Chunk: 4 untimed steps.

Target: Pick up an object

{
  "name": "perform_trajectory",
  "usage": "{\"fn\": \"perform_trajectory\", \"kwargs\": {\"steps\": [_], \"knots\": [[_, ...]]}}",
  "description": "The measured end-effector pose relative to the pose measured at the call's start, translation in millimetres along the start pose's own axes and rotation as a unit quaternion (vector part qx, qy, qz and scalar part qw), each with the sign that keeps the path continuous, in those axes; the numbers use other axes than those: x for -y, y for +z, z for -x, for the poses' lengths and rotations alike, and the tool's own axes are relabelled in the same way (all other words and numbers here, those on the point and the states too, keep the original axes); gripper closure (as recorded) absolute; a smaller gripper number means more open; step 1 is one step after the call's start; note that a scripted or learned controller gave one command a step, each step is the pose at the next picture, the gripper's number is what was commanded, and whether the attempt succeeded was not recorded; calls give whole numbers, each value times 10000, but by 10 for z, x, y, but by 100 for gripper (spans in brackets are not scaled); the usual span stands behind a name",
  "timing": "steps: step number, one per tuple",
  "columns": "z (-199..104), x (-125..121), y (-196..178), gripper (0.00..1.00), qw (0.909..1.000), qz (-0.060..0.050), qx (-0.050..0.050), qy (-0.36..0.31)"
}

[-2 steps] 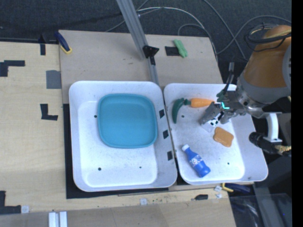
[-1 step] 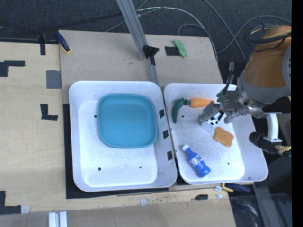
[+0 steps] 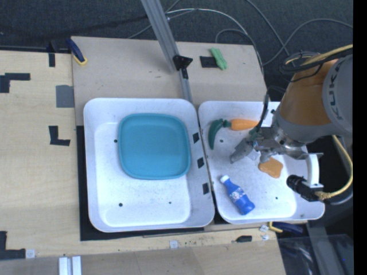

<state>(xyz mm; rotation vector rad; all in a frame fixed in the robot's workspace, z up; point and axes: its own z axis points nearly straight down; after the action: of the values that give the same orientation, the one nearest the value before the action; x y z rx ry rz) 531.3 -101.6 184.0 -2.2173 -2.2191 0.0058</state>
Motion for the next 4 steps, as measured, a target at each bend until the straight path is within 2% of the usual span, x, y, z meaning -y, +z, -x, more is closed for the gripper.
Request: {"fn": "perform_trajectory", "kwargs": {"steps": [1,2,3,4], "knots": [[-34,-25,623,0,10000,-3,0,0],[-34,-28,953,0,10000,30,6,3],[-27,-37,833,100,10000,46,11,3],[-60,11,231,100,10000,49,5,1]]}}
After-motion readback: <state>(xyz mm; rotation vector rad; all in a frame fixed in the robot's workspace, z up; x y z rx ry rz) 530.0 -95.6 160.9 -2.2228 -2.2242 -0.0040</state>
